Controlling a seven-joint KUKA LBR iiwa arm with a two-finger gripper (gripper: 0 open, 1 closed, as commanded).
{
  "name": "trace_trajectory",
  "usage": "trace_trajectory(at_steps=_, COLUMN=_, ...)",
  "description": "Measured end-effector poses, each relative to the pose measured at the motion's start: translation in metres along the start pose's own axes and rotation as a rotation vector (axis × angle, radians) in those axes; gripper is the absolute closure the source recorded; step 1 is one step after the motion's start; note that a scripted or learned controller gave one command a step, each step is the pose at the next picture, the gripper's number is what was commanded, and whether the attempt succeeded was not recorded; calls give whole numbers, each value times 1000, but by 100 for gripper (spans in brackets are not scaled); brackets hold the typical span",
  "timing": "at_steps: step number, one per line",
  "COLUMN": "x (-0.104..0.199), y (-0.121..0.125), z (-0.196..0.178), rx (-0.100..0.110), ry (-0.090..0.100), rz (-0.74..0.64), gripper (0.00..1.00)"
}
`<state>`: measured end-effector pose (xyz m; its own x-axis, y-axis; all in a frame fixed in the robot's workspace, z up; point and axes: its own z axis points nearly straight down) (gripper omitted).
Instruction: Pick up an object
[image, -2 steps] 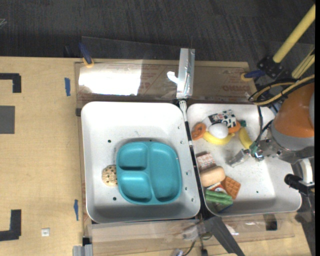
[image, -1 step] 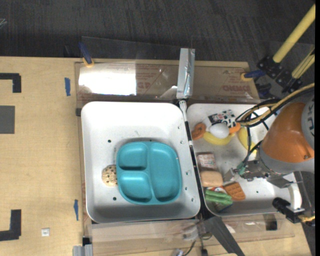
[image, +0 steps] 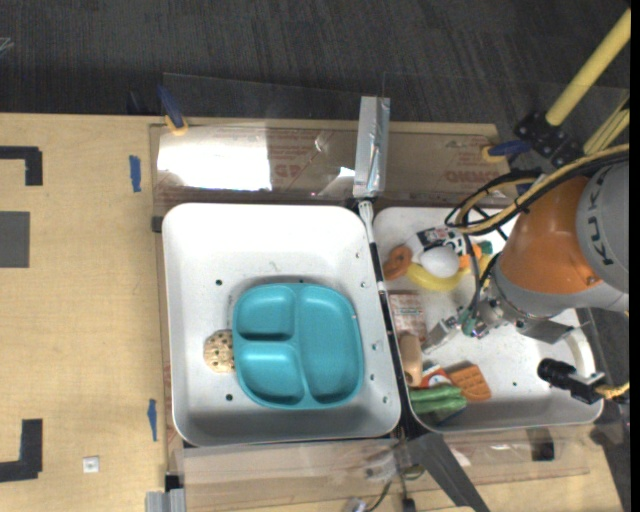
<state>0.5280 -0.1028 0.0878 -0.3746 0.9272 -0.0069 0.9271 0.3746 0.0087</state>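
Observation:
The right bin (image: 520, 395) holds a pile of small items along its left side. At the back lie an orange ring-shaped piece (image: 398, 263), a white egg-like ball (image: 437, 262) and a yellow banana (image: 440, 281). A pinkish packet (image: 406, 311) and a tan stick (image: 410, 352) lie in the middle. A green vegetable (image: 437, 400) and an orange carrot-like piece (image: 468, 381) rest at the front. My gripper (image: 466, 322) hangs low over the bin's middle, just right of the packet, under the orange-banded wrist (image: 545, 250).
The left bin (image: 190, 250) carries a teal divided plate (image: 297, 343) with a speckled cookie (image: 219, 350) at its left edge. A black knob (image: 556, 373) juts over the right bin's front right. Cables (image: 480, 205) loop at the back.

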Motion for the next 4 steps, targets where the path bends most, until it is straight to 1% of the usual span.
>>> trace_trajectory(at_steps=1, x=0, y=2, z=-12, rx=-7, ry=-3, rz=0, gripper=100)
trace_trajectory(at_steps=2, x=0, y=2, z=-11, rx=-5, ry=-3, rz=0, gripper=0)
trace_trajectory(at_steps=3, x=0, y=3, z=-21, rx=-9, ry=-5, rz=1, gripper=100)
trace_trajectory(at_steps=4, x=0, y=4, z=-32, rx=-12, ry=-7, rz=1, gripper=100)
